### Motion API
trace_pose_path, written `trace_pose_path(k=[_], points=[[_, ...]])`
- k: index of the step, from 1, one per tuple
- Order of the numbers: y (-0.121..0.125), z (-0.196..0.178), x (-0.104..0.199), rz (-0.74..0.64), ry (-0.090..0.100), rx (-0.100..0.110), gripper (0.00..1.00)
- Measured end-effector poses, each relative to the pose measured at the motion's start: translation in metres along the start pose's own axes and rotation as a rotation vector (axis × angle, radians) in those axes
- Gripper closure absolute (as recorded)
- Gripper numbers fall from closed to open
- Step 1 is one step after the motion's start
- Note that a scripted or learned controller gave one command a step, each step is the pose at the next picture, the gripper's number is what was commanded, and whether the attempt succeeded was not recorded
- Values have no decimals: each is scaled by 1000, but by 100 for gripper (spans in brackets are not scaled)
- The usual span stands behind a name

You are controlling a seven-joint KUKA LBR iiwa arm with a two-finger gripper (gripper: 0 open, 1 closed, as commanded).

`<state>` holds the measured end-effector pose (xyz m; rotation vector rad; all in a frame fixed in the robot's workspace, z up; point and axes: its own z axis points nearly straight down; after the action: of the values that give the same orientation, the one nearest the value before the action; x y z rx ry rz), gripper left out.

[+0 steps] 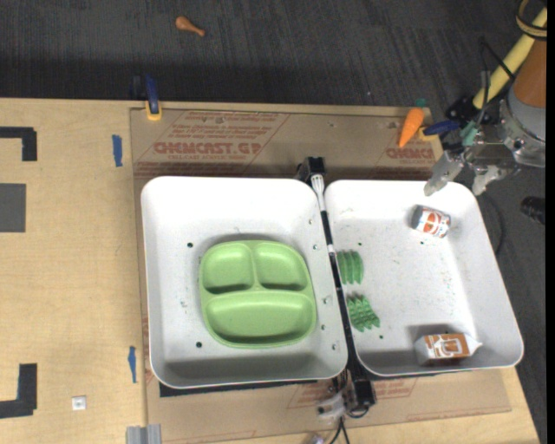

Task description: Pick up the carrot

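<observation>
Carrot (411, 127): small, orange with a green top, tapered; it is seen lying on the brown board behind the right bin (497, 286), outside its rim, near the back corner. A second small orange item (189, 26) is seen on the dark floor far to the back left; it is too small to be identified.
Gripper (460, 176): fingers are seen spread, with nothing between them; it hangs over the right bin's back rim, near the carrot but to its right and apart from it.
Risk, reach: the carrot lies outside the bins, so a descent aimed inside the bin is judged likely to close on air.
Risk, slip: the tapered, smooth-looking body is judged liable to squirt out if pinched near the thin end.
Risk, clutter: blue and green clips (449, 128) lie just beside the carrot and could be caught instead.
Risk, wrong object: a small can (431, 223) lies in the bin just below the gripper.
Other contents: carton (447, 346), green pieces (354, 290), green tray (257, 291) in left bin (165, 260).
</observation>
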<state>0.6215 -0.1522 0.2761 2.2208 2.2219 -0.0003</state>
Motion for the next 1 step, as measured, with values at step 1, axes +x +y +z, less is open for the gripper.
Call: trace_pose_path(k=[1], points=[[-42,103,44,-84,1,0,0]])
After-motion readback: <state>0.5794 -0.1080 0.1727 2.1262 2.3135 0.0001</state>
